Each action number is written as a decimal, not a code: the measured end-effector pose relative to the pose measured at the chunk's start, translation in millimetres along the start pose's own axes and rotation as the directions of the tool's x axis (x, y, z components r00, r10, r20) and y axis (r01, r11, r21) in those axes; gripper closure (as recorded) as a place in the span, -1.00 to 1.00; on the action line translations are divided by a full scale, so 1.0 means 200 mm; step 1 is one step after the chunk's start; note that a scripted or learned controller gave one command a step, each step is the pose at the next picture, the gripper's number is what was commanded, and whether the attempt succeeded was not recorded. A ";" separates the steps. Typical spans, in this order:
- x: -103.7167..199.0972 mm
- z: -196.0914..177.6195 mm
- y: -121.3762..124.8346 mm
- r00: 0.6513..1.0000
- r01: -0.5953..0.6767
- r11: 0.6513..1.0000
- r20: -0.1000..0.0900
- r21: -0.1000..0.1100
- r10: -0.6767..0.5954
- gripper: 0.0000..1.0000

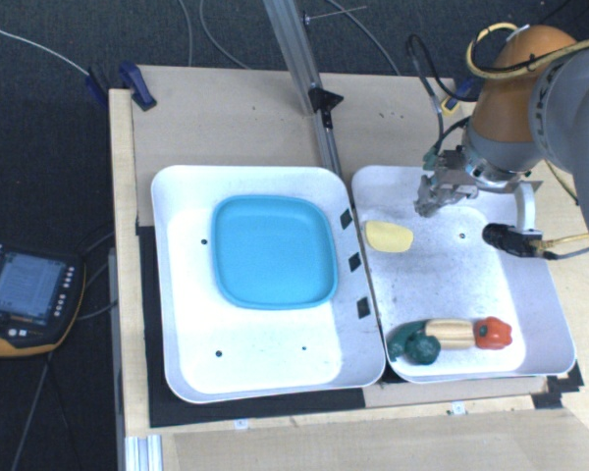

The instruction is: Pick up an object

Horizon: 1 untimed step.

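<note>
The pincer is hovering over the right bin, grip state I cannot tell, nothing held; the yellow piece at its seven o'clock looks likeliest next.

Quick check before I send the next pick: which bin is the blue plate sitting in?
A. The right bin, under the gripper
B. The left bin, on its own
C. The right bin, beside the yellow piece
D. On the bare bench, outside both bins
B: the blue plate lies inside the left bin with nothing else in it, while the yellow piece lies in the right bin.
</note>
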<state>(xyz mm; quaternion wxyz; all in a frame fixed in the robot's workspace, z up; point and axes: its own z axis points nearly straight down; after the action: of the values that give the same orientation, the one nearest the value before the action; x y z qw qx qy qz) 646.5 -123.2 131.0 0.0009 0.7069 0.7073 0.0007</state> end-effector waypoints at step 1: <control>0.01 -0.32 0.01 1.000 0.000 1.000 0.000 -0.003 0.000 1.00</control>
<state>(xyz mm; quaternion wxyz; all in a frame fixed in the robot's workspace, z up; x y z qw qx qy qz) 648.6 -121.0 194.2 0.0023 0.7069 0.7073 0.0018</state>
